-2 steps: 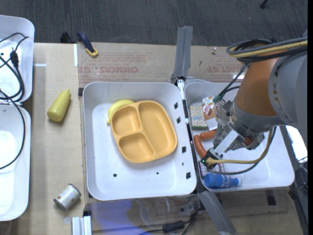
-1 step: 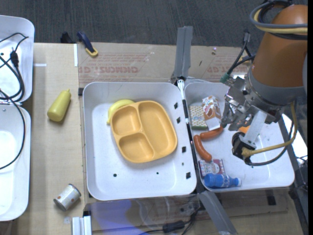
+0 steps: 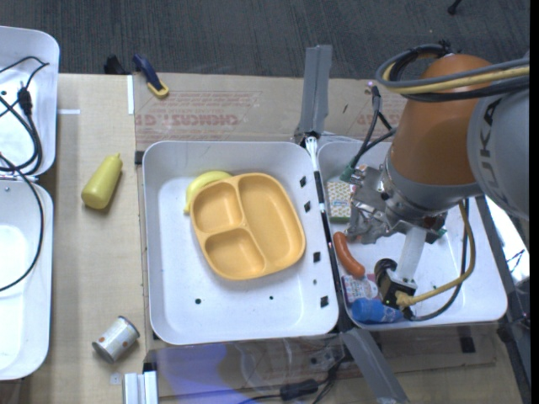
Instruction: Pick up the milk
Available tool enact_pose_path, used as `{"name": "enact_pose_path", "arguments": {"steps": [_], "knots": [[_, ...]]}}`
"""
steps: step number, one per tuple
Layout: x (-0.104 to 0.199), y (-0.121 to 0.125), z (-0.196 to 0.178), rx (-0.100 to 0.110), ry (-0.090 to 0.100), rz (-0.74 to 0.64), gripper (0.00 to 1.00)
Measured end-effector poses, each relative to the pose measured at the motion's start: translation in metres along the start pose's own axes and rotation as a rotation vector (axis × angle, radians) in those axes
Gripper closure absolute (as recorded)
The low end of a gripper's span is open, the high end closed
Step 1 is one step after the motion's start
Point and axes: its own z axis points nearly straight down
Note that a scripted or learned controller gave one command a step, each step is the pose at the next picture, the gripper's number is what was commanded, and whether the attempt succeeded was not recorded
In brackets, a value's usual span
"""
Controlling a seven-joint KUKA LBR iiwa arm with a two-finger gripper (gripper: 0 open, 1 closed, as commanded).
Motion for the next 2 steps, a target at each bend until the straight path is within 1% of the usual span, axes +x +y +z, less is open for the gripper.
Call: {"name": "enact_pose_path", "arguments": {"steps": [1,2], "knots": [[0.0,0.0,-0.007,-0.002,0.001,-0.619,1.0],[-0.02,0.01,0.0,-0.005,0.001,-1.044,1.0]]}}
